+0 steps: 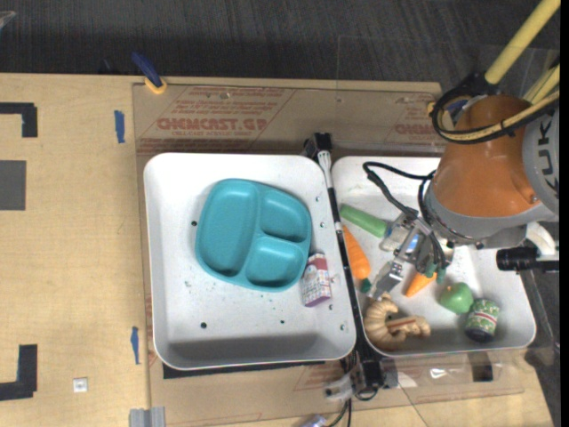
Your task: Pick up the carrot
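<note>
The carrot (356,254) is a long orange piece lying in the right bin (524,327), close to its left wall. My gripper (402,265) hangs over the middle of that bin, just right of the carrot and apart from it. A second small orange piece (416,284) sits right under the gripper's right side. I cannot see anything held.
In the right bin also lie a green cylinder (364,220), a beige knotted toy (393,319), a green round item (456,299) and a small can (483,319). The left bin (169,327) holds a blue divided plate (253,234) and a small bottle (316,284).
</note>
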`<move>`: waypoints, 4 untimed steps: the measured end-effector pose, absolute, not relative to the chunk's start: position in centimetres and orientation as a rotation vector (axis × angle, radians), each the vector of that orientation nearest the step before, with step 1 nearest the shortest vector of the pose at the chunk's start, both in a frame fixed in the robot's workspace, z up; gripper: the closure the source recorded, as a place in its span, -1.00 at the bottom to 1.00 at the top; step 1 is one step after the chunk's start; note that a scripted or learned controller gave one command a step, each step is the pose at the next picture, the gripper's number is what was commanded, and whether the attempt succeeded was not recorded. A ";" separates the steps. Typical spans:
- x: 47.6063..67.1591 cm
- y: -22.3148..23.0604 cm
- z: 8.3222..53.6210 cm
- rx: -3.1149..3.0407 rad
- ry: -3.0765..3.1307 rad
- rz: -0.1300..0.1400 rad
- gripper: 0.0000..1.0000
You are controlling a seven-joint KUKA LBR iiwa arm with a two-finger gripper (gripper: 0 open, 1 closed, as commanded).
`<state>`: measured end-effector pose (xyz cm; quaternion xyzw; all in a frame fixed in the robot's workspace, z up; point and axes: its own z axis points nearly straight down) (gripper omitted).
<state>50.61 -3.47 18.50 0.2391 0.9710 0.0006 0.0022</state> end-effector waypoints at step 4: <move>48.0 -2.0 18.5 1.452 2.787 -0.001 -1.00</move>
